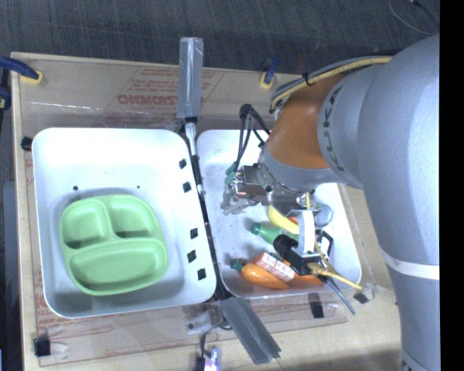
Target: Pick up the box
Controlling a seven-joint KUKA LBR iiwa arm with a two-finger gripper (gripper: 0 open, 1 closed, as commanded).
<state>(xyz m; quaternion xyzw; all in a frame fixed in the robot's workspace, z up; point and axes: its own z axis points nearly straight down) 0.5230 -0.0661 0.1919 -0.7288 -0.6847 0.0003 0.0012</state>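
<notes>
The box (pixel 276 266) is small, red and white, and lies near the front of the right bin (pixel 216 207), resting against an orange carrot (pixel 260 276). My gripper (pixel 235 198) hangs low over the left middle of that bin, behind and to the left of the box and apart from it. The wrist covers much of the gripper.
A yellow banana (pixel 281 219) and a small green item (pixel 257 228) lie between the gripper and the box. The left bin (pixel 46 153) holds a green divided plate (pixel 112 243). The arm covers the right bin's right side.
</notes>
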